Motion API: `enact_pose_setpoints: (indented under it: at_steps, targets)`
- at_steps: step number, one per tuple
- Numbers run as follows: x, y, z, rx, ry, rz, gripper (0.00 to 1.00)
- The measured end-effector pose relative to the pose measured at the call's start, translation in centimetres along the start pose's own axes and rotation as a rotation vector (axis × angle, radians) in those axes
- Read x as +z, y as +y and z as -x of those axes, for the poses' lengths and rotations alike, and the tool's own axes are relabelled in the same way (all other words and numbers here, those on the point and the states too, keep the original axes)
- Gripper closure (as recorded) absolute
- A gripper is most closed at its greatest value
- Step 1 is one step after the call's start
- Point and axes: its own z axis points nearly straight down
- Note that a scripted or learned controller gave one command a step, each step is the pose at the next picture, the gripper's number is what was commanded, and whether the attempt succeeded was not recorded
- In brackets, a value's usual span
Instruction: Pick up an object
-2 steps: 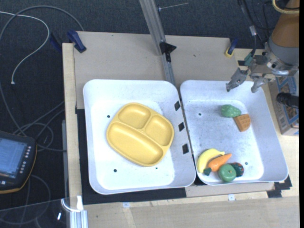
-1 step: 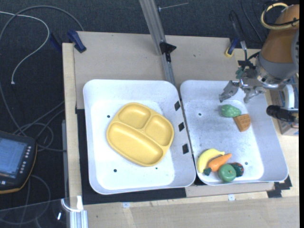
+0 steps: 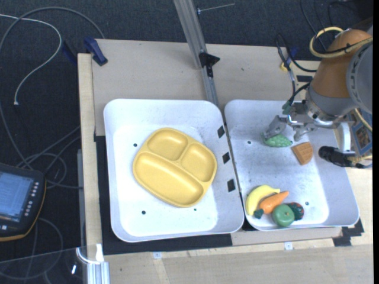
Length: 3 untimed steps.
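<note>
My gripper (image 3: 285, 132) hangs low over the back of the right bin (image 3: 337, 185), open, its fingers spread apart with nothing between them. A small green toy (image 3: 277, 141) lies on the bin floor just under the left fingertip. A tan block (image 3: 302, 153) rests a little right of the gripper. At the bin's front edge a yellow banana (image 3: 259, 196), an orange carrot (image 3: 273, 202) and a green apple (image 3: 284, 215) sit bunched together.
The left bin (image 3: 118, 176) carries a yellow divided plate (image 3: 174, 166). A slanted metal pole (image 3: 198, 40) comes down to the gap between the bins. The arm's orange band (image 3: 346, 43) and cables stand at the right. A pendant (image 3: 16, 200) lies at far left.
</note>
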Motion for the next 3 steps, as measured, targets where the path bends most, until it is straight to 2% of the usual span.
enact_pose_setpoints:
  at_steps: [1,2,3]
  targets:
    - [-1.6,0.3,0.0,-0.001,-0.001,0.010,1.00]
    - [-7.8,-0.2,0.5,0.000,-0.004,0.016,1.00]
    - [-8.9,-0.1,0.5,-0.001,-0.003,0.013,1.00]
